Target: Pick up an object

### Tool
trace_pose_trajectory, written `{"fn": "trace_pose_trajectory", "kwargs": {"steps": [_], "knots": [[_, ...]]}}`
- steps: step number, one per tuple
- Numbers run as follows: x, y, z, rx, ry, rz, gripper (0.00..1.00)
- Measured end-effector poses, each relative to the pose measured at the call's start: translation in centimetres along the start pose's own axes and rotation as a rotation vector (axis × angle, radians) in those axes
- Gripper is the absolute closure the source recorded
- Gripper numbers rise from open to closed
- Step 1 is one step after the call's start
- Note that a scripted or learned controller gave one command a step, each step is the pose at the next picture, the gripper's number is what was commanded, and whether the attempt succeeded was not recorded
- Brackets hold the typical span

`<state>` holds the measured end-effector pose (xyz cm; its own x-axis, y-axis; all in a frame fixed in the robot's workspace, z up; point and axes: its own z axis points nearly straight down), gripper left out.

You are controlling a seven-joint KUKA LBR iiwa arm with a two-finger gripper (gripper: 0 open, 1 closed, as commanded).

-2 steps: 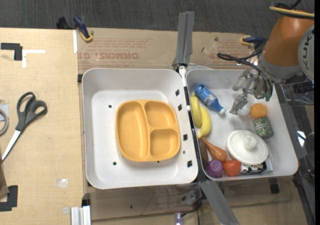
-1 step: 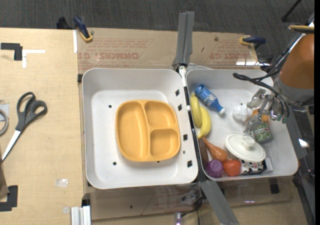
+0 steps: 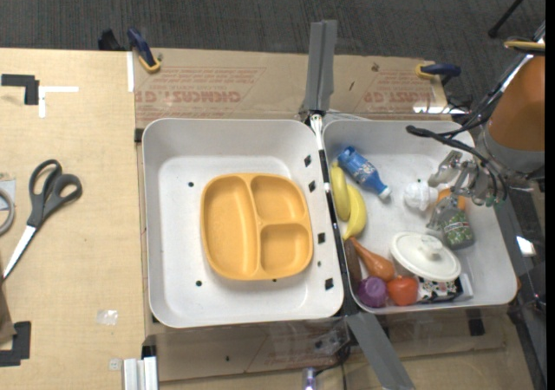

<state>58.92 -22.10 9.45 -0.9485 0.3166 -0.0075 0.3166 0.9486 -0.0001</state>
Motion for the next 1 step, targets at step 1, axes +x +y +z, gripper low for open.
{"fn": "trace_pose_trajectory", "kwargs": {"steps": [1], "knots": [[-0.09, -0.03, -0.03, -0.001, 0.0, 0.019, 0.0]]}}
